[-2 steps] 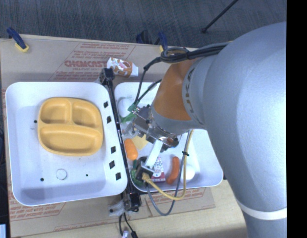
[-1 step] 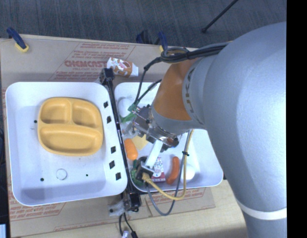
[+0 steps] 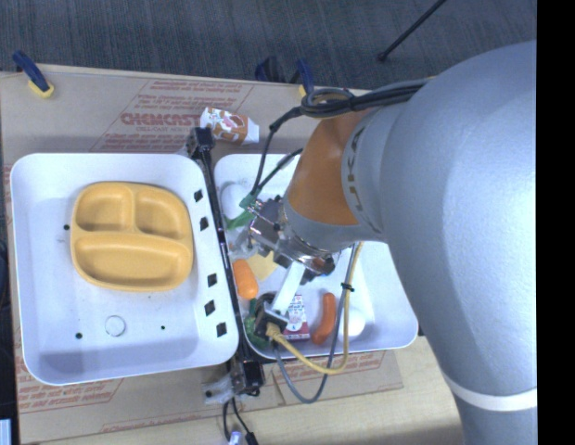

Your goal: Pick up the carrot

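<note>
At the far left of the desk (image 3: 46, 109), a yellow divided tray (image 3: 132, 235) lies alone in the left bin (image 3: 28, 267), well away from anything the task concerns. Between the two bins runs a black divider strip (image 3: 218, 248), and just to its right, close against the left wall of the right bin (image 3: 399, 327), lies the carrot (image 3: 245, 279), a short orange piece with a green scrap near its upper end. It sits on the bin floor beside a pale yellow object (image 3: 263, 265) and is not held by anything.

Above and just right of the carrot hangs the pincer (image 3: 283, 248), under the orange band of the arm (image 3: 362, 184). Its fingers are buried in metalwork and shadow, so I cannot tell whether they are spread or closed, and nothing shows between them.

The likely trouble comes from crowding. With the carrot so close to the bin wall and the divider strip, a finger coming down could land on the rim or pinch the carrot against the wall and roll it aside. The yellow object touching it could be caught instead. Further right a sausage (image 3: 325, 315) of similar shape and colour lies near a small printed packet (image 3: 295, 321); a grasp aimed by colour could mistake it for the target.

Much of the right bin is covered by the arm, and a loose yellow cable (image 3: 306, 364) crosses its near edge.
</note>
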Controlling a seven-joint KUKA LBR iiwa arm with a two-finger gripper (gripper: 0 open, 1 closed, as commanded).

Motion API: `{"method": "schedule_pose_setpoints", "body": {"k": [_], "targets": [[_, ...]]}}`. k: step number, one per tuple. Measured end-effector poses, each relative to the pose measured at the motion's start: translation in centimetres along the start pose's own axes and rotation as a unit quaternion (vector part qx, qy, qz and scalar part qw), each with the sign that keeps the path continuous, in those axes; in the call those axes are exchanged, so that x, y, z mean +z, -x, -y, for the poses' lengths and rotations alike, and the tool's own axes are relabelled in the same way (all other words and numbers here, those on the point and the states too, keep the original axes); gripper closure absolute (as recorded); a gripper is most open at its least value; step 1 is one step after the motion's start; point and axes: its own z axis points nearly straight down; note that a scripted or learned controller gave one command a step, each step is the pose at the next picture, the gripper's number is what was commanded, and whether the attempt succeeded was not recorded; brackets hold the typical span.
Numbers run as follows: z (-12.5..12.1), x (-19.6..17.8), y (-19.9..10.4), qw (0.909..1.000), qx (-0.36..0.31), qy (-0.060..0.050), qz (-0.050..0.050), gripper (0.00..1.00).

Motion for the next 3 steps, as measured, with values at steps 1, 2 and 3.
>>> {"method": "schedule_pose_setpoints", "body": {"k": [1, 2, 3], "targets": [[1.4, 0.0, 1.5, 0.9921, 0.125, -0.001, 0.0, 0.0], [1.8, 0.0, 0.9, 0.9608, 0.277, 0.001, -0.001, 0.0], [-3.3, 0.0, -0.9, 0.9641, 0.265, 0.0, -0.001, 0.0]]}}
